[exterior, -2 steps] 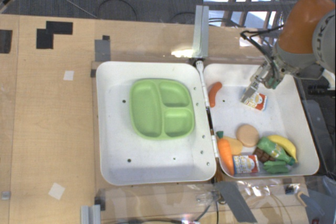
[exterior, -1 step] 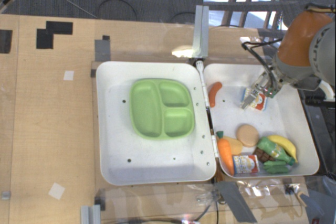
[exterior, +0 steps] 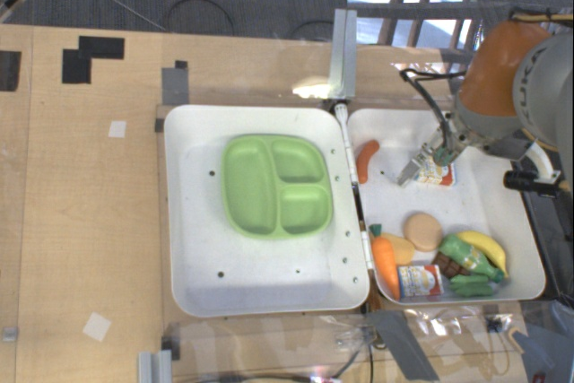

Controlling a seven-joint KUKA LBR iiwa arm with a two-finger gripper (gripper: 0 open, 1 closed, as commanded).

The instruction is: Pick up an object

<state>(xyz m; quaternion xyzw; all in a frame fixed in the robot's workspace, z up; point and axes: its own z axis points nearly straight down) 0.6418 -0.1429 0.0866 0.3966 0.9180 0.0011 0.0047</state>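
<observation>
My gripper (exterior: 425, 166) hangs low in the right bin (exterior: 520, 220), near its middle back, and looks open with nothing between its fingers. A small white and red packet (exterior: 438, 178) lies just under and right of it. Left of the gripper lies an orange-red sausage (exterior: 366, 160). Along the bin's front lie a carrot (exterior: 384, 257), a tan bun (exterior: 423, 230), a banana (exterior: 485, 247), a green toy (exterior: 473, 275) and a small can (exterior: 419, 281).
The left bin (exterior: 193, 220) holds a green divided plate (exterior: 274, 186). A metal post (exterior: 343, 54) stands behind the wall between the bins. The grey arm with its orange band (exterior: 502, 72) comes in from the upper right.
</observation>
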